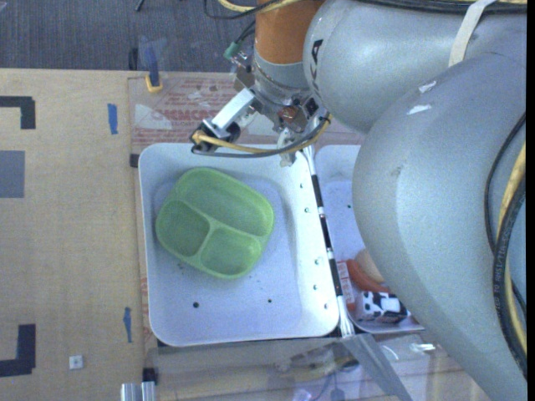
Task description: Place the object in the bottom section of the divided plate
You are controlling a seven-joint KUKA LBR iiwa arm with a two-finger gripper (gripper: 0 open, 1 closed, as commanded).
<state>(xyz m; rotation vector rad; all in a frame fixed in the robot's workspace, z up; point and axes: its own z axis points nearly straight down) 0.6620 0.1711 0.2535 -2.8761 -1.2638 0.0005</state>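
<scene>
You've got the green divided plate (pixel 216 222) in the L bin (pixel 251 307); black-and-white item (pixel 383 306) sits in the R bin (pixel 338 199).

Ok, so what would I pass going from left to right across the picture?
Short blue tape strip → green divided plastic plate → small black-and-white spotted object lying in the right white bin.

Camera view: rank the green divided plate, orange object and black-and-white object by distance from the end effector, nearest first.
From the end effector, at the left bin top edge:
1. Green divided plate: left bin, just below it.
2. Orange object: right bin, beside the arm.
3. Black-and-white object: right bin, lower corner, below the orange one.
</scene>
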